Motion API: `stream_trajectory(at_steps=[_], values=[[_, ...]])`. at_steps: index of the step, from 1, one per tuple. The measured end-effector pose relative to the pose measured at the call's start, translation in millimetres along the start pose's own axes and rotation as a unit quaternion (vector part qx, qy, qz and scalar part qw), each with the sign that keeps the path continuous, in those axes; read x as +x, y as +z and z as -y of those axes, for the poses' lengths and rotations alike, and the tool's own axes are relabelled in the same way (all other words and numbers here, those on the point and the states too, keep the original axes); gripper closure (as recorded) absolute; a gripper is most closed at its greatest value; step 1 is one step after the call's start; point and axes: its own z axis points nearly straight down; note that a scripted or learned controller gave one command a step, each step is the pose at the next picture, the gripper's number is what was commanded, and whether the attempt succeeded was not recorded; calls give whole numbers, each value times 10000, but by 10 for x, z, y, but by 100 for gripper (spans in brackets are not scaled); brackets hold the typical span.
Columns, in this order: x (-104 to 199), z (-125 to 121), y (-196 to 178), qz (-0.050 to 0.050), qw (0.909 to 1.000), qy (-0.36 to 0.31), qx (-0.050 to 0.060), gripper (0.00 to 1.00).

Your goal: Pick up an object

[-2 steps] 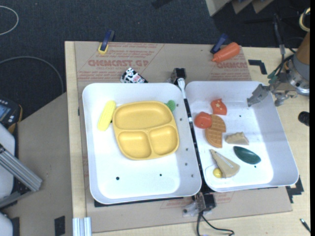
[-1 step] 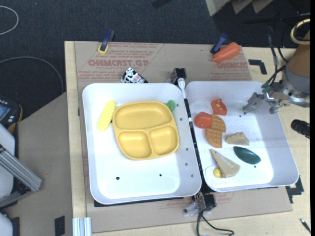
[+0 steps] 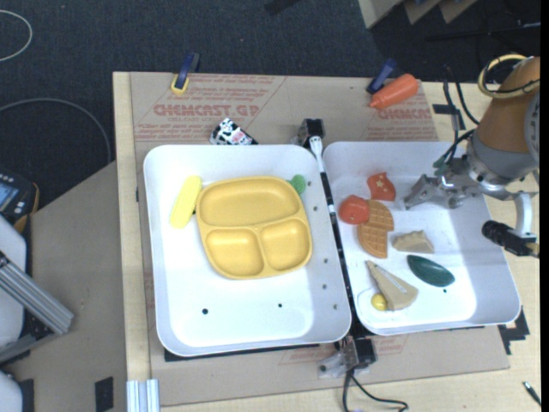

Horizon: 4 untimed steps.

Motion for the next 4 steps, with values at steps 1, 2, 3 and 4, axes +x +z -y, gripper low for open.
stream_trajectory(at_steps=[1, 2, 3, 4], values=[[15, -6, 29, 13, 10000, 3, -15, 0], [9, -11, -82, 27, 10000, 0, -30, 100], [54, -21, -527, 44, 10000, 10, -61, 100], [-19, -11, -999, 47, 10000, 14, -61, 100]])
